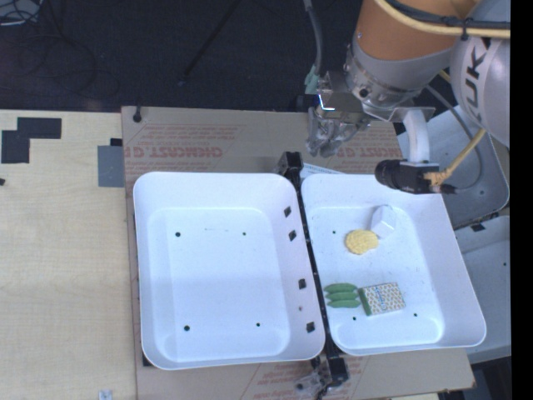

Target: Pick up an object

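The pick has not begun in any visible sense. The pincer (331, 140) hangs at the far edge of the desk (67, 248), beyond the far rim of the right bin (462, 307) and roughly above the seam between the two bins, clear of every object. Nothing sits between its fingers; whether they stand wide or narrow cannot be told, since the tool head is small, blurred and seen against cardboard lettering. All candidate objects lie in the right bin. A yellow round piece (361, 242) rests near the bin's middle, with a pale translucent piece (384, 220) just beside it on its far-right side, possibly touching. Toward the near side a green pod-shaped item (341, 296) lies close to the left wall, and a speckled rectangular block (382, 298) lies just to its right, apparently touching it. The left bin (158, 307) holds no object that can be made out. Judged from this layout, everything remains to be done: choose a target, travel over the right bin, descend, close and lift. The yellow piece looks the most accessible, although its pale neighbour stands close by, while the green and speckled pair lie hard together, which could spoil a clean grip.
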Controlling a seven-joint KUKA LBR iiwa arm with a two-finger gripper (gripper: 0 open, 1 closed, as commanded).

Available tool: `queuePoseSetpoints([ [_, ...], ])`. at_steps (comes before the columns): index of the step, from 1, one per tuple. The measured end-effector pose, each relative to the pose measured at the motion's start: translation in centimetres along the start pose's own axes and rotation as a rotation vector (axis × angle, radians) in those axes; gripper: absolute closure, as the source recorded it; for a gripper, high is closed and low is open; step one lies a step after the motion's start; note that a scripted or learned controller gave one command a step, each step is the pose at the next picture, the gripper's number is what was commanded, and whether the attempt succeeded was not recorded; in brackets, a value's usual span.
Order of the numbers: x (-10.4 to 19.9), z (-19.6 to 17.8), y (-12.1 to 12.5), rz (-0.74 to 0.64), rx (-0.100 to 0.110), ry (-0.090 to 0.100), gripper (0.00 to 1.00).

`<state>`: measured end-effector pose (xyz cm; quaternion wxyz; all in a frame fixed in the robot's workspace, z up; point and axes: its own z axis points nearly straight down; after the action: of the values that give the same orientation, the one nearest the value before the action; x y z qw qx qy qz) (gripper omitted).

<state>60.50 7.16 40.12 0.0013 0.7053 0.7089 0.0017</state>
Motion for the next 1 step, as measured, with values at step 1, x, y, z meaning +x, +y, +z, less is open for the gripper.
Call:
queuePoseSetpoints([
  [1,3.35,9.19,3.72,0.003,0.011,-0.001,1.0],
])
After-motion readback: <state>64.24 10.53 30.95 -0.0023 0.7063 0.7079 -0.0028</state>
